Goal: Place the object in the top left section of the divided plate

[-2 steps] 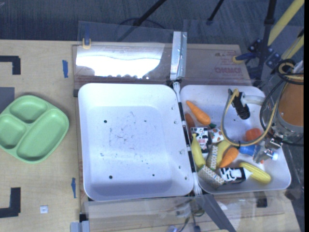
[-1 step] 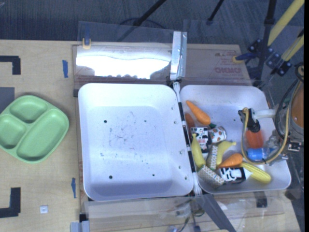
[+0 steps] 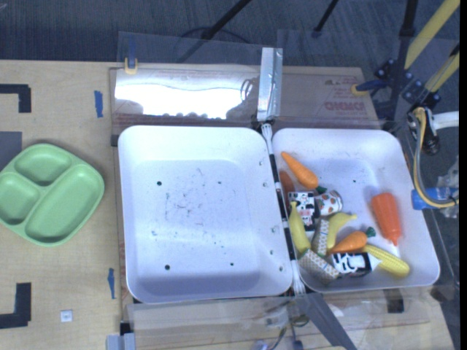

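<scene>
Nearest the lens, a jumble of toy food is sitting at the 6 o'clock end of the right bin (image 3: 354, 168): a yellow corn cob (image 3: 388, 263), a small carrot (image 3: 350, 241), a banana (image 3: 337, 225) and a black-and-white packet (image 3: 352, 264). They're lying every which way, so I'm guessing they were just tipped in as a pick pile. Two more carrots are lying apart from the heap, one (image 3: 299, 170) toward 11 o'clock and one (image 3: 387, 218) toward 3 o'clock.

So the task's object is still sitting in that bin, whichever piece it is. The green divided plate (image 3: 98, 186) is waiting on the worktop (image 3: 58, 108) way over at 9 o'clock, past the left bin (image 3: 197, 195), with nothing lying in its sections.

About the pincer: I'm not able to tell whether it's apart or together, or how the toys are lying relative to it. The yellow cabling (image 3: 418, 162) is hanging at 3 o'clock, beside the toy bin.
</scene>
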`<state>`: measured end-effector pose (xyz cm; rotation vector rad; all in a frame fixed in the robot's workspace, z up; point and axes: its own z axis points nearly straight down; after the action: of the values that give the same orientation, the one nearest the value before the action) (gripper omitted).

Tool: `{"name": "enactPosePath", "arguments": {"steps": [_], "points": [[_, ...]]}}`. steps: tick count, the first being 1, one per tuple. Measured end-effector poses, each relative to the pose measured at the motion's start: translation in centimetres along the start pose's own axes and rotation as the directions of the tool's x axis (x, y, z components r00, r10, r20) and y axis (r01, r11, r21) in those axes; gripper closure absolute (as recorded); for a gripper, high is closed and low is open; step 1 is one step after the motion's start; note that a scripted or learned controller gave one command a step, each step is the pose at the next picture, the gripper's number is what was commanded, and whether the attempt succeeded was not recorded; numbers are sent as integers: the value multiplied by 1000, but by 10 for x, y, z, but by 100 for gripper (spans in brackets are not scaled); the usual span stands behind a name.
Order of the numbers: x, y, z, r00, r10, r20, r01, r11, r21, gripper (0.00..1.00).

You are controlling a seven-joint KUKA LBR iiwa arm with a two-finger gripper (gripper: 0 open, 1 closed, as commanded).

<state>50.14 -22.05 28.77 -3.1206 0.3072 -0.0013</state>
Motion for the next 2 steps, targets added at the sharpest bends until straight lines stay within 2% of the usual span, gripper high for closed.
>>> {"name": "enactPosePath", "arguments": {"steps": [1, 2], "points": [[0, 0, 0, 1000, 0, 0, 0, 1000, 0, 0], [-23, -56, -139, 1000, 1, 0, -1, 1000, 1, 0]]}}
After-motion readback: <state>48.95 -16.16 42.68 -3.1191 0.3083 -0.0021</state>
